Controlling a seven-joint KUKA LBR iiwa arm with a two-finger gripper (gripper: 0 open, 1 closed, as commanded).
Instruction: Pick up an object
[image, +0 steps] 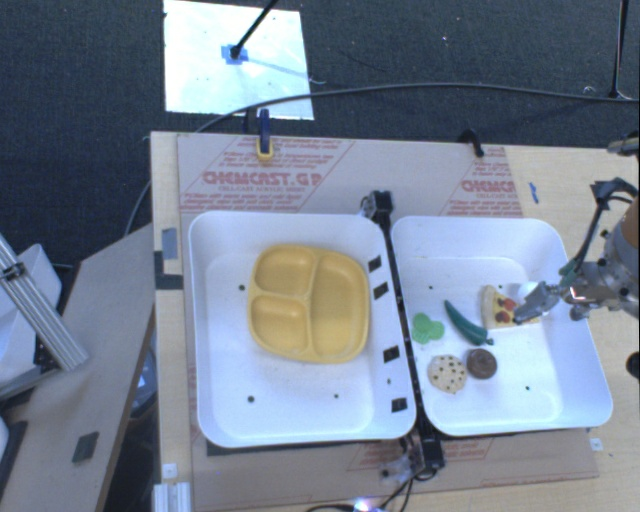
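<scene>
We see the fingers (527, 304) low in the right bin (520, 245), touching a pizza slice toy (494, 306); we cannot tell whether they grip it

dark carpet (80, 110), wooden bench (560, 175), white sheet (235, 60)

I see two white bins (300, 425): a yellow divided plate (308, 302), a green pepper (465, 323), a green leaf (428, 328), a tan speckled cookie (447, 373), a brown cookie (482, 363).
</scene>
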